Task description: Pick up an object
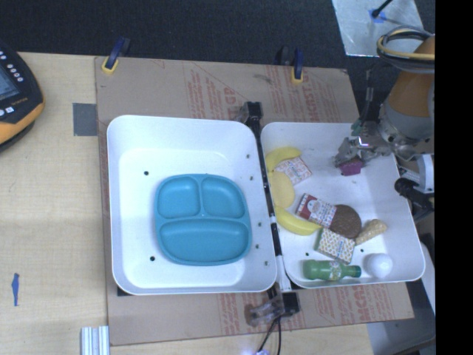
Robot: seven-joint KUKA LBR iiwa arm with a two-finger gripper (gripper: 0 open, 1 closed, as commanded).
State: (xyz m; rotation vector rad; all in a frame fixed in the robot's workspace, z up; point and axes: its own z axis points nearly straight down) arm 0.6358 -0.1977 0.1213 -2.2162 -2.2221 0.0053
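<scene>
My gripper (353, 152) hangs over the far right part of the right bin (392, 191), reaching in from the right under the orange-banded wrist. A small purple block (351, 168) lies right at its tip, touching or nearly touching it; I cannot tell whether it is gripped. In the same bin lie a yellow banana (283, 198), a small packet (298, 170) on the banana, a red-and-white packet (316, 210), a brown round cookie (345, 218), a checked packet (335, 245), a bread roll (371, 231), a green bottle (329, 271) and a white egg (378, 264).
The left bin (133, 146) holds a blue divided plate (202, 218). Both bins sit on a cardboard sheet (199, 87) clamped at the far edge. An orange-and-black handheld device (15, 95) lies at the far left of the bench.
</scene>
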